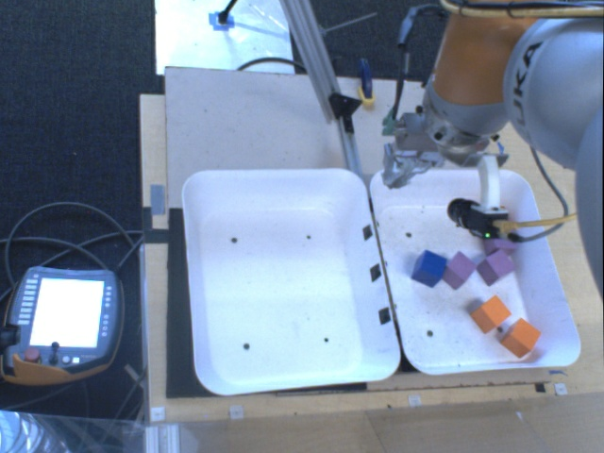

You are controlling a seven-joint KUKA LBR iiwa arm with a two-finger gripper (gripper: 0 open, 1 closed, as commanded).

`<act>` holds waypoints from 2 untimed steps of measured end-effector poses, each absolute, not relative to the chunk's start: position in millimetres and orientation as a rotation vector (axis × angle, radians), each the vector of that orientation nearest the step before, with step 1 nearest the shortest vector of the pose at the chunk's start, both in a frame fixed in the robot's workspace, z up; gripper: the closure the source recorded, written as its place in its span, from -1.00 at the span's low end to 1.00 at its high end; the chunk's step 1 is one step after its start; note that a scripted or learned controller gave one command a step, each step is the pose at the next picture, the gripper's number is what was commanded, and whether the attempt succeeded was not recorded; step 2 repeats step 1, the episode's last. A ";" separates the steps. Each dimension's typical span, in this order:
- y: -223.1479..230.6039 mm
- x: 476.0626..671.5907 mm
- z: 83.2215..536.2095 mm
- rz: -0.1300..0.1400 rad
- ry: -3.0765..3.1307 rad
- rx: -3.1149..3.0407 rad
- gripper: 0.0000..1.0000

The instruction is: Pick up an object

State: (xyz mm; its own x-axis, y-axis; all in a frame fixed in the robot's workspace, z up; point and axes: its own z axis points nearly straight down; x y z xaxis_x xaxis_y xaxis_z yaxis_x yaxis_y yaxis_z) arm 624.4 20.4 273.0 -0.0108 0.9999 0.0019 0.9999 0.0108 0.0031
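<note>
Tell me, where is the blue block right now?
The blue block sits in the right bin, near the bin's left side by the middle divider. A purple block is right beside it, and the gripper is up above, near the bin's top edge.

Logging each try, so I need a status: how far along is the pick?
Done: nothing lifted yet. In hand: the end effector sits over the right bin's far-left corner, nothing visibly between its fingers. Left: grasping a block; blue, two purple and two orange lie on the bin floor.
</note>
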 end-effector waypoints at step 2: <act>74.0 636.7 255.2 0.004 2.233 2.211 1.00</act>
